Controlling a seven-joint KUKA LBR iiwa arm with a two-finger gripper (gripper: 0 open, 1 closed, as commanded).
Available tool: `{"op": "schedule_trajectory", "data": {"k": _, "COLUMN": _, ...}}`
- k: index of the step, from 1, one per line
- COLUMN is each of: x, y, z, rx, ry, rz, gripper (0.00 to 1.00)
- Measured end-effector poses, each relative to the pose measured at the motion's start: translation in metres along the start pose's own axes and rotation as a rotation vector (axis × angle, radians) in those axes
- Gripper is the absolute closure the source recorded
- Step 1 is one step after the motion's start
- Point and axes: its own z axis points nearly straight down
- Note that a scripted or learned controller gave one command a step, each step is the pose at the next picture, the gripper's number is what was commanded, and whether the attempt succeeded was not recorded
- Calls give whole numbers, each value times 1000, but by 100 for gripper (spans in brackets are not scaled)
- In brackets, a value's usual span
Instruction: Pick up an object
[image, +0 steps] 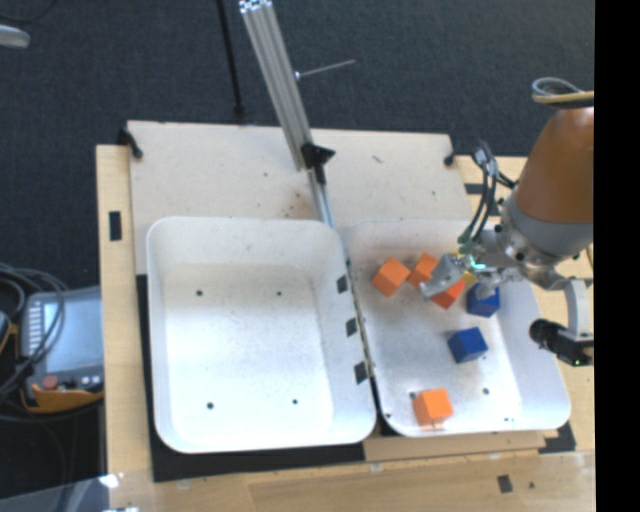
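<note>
The right bin (530, 400) holds several small blocks. One orange block (392, 276) lies at its upper left, and a second orange block (426, 266) sits just right of it. My gripper (446, 279) is low over a third orange block (452, 294), partly covering it. A blue block (485, 302) sits right beside the gripper. Another blue block (467, 344) lies in the middle of the bin, and an orange block (433, 406) rests near the front rim.
The left bin (250, 330) stands beside the right one, their rims meeting in the middle. A slanted metal pole (285, 90) rises from behind the bins. The arm's orange band (560, 170) hangs over the right bin's far right corner.
</note>
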Motion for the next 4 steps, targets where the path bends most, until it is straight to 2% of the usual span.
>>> {"op": "schedule_trajectory", "data": {"k": 1, "x": -1, "y": 1, "z": -1, "rx": -4, "ry": -1, "rz": 3, "gripper": 0}}
{"op": "schedule_trajectory", "data": {"k": 2, "x": -9, "y": 4, "z": 58, "rx": 3, "ry": -3, "rz": 5, "gripper": 0}}
{"op": "schedule_trajectory", "data": {"k": 4, "x": -19, "y": 6, "z": 152, "rx": -6, "ry": -5, "rz": 5, "gripper": 0}}
